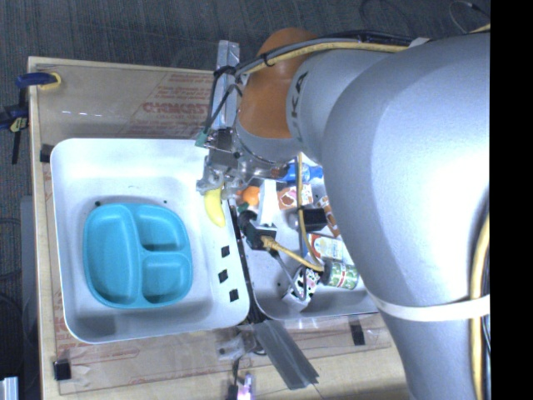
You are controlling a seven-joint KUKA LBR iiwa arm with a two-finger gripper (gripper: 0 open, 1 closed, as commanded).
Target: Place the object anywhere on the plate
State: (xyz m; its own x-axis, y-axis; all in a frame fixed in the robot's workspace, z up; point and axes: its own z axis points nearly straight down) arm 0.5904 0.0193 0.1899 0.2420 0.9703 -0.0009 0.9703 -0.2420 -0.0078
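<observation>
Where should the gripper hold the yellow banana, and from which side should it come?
Probably across its narrow middle, from above. The banana lies lengthwise along the left bin's right wall, its upper end under the gripper, so its lower half is freer.

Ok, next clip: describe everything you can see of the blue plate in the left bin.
The light blue, glossy, plastic-looking plate is a rounded rectangle split by raised ridges into three compartments: one long one on its left side, two smaller ones on its right. It lies flat and upright on the floor of the left shallow white bin, roughly centred, apart from the walls. All three compartments look bare. The yellow banana-like object under the claw sits off to its right, not touching it.
</observation>
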